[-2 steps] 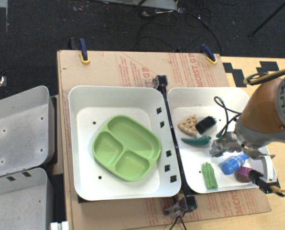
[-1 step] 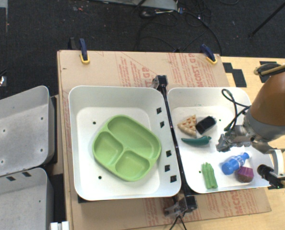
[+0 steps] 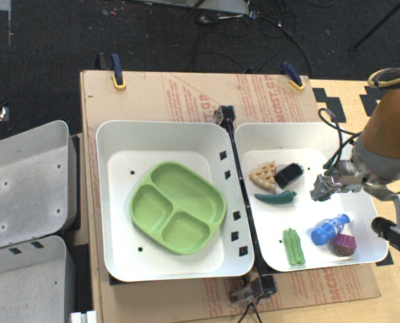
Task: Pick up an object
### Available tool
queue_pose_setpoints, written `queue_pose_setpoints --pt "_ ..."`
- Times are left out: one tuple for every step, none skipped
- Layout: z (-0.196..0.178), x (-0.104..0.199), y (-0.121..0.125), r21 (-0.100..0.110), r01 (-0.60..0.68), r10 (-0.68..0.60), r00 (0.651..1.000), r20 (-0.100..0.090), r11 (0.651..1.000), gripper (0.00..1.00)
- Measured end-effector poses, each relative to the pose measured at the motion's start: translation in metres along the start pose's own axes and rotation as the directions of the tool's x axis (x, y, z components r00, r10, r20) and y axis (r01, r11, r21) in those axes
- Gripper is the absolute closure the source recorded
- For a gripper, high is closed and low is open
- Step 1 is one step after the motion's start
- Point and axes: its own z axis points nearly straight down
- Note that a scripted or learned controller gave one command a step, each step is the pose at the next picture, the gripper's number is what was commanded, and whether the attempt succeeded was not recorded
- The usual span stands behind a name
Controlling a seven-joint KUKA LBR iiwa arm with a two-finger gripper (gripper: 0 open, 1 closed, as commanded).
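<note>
While hard to tell if parted, fingers (image 3: pixel 323 190) above right bin (image 3: pixel 321 134), beside green pepper (image 3: pixel 276 197).

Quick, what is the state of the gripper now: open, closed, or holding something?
Gripper: cannot be told; it is above the right bin, and no object is seen in it.

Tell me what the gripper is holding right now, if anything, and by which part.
Nothing is visibly held. The gripper hangs over the right bin, apart from the pepper and the bottle.
</note>
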Motion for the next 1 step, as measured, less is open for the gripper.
queue_pose_setpoints --pt "-0.0426 -0.0014 0.0006 0.0 0.0 0.0 1.0 0.0 1.0 1.0"
